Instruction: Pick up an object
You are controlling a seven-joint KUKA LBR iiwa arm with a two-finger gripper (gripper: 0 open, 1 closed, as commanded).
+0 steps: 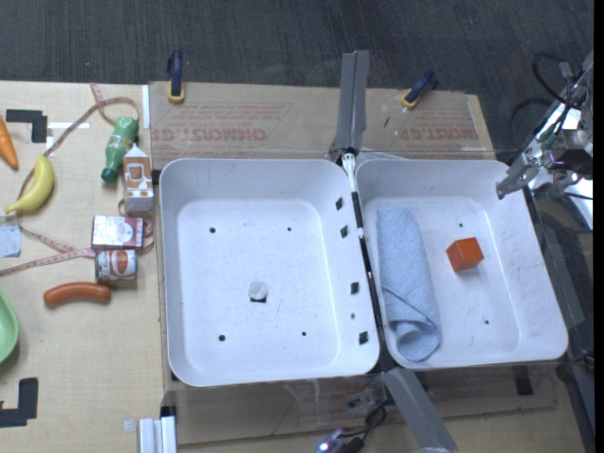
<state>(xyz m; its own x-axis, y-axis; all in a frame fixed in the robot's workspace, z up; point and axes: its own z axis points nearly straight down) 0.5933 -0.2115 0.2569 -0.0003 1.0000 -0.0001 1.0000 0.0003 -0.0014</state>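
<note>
Gripper [514, 179]: at 3 o'clock, half cut off; finger state couldn't be told.
Orange block [464, 254]: right bin [528, 253], untouched.

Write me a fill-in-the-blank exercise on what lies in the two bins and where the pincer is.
1. The orange cube lies in the ____ bin.
2. The folded cloth beside the cube is light ____.
3. The small round disc lies in the ____ bin.
4. The pincer hangs near the right bin's ____ right corner.

Missing words: right; blue; left; far
</note>
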